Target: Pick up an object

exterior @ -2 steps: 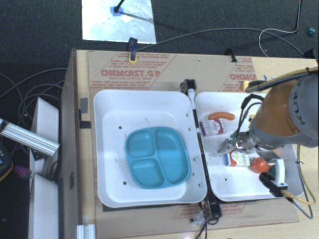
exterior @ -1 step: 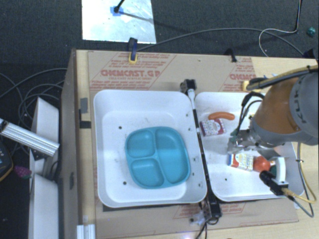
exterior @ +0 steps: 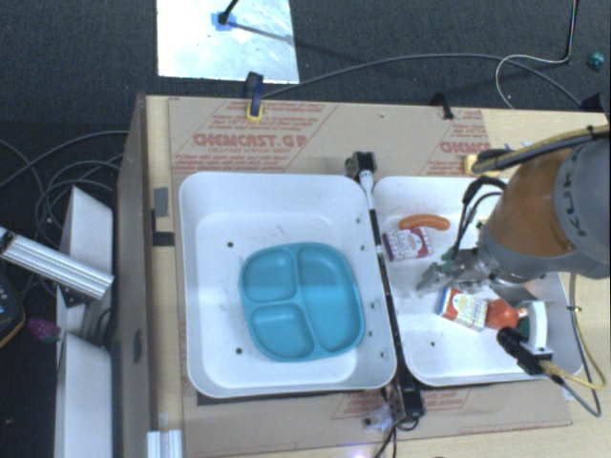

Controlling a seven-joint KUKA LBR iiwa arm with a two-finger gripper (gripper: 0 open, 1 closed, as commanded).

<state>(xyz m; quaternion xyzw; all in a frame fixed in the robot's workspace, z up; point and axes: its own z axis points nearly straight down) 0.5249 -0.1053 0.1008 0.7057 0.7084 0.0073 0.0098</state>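
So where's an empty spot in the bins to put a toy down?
In the left bin, bare white floor rings the blue divided plate, widest along the back wall. The right bin is crowded: the hot dog, the small red-and-white packet, the pincer and the carton fill its middle. Its front-left corner, beside the divider, is bare.

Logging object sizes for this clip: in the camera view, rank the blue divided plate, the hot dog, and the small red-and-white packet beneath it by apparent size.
1. Blue divided plate, by far the largest.
2. Red-and-white packet.
3. Hot dog, though these two look close.
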